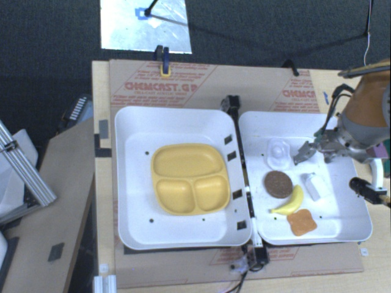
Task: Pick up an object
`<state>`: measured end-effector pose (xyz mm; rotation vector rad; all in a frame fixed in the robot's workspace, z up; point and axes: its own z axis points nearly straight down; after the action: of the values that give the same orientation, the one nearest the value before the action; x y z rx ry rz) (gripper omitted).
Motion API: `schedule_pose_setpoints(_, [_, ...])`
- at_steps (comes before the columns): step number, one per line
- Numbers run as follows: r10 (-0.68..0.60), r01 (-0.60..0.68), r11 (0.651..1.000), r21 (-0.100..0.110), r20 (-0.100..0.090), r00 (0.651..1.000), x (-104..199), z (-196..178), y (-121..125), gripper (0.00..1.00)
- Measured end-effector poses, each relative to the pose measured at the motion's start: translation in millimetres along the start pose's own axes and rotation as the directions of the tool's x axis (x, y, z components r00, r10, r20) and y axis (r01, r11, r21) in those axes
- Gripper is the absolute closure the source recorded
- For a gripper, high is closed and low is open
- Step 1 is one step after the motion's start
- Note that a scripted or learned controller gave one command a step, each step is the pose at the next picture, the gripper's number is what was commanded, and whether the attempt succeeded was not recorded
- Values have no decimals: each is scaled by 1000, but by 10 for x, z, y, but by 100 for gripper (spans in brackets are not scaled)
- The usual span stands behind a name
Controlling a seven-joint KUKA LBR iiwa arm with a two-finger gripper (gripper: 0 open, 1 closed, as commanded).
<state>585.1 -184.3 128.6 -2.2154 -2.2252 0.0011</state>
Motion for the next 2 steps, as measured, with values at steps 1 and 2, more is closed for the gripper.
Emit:
schedule_pose_setpoints(1, [0, 0, 1000, -6, 3, 1000, -10, -136, 14, 100])
schedule_pose_setpoints(2, [2, -2, 1000, -8, 3, 1000, -84, -756, 7, 100])
